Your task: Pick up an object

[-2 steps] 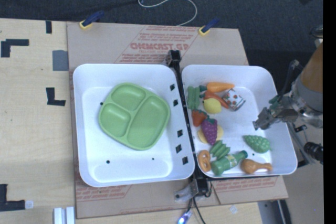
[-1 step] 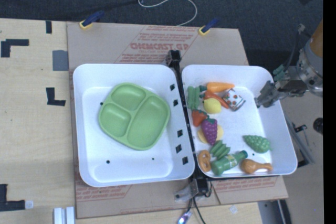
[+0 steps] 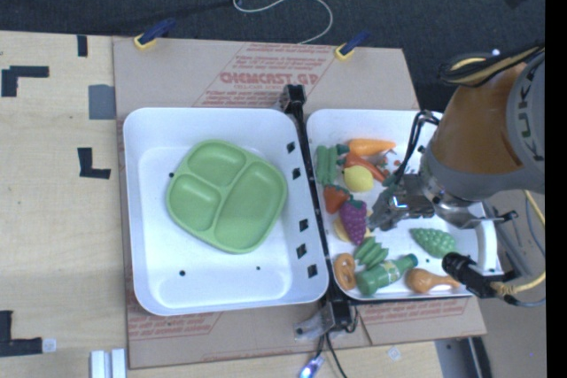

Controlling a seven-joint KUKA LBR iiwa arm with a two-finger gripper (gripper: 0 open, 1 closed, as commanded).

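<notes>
Jaws' state: cannot tell, dark and blurred. Gripper (image 3: 392, 210) is hovering low in right bin (image 3: 461, 297), just beside grapes (image 3: 353, 219), probably lining up; toy food is crowding together there.

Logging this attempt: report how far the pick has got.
Done: the gripper sits low over the right bin, beside the purple grapes. In hand: nothing visibly between its fingers. Left: grasp and lift a toy. The green plate lies in the left bin.
</notes>
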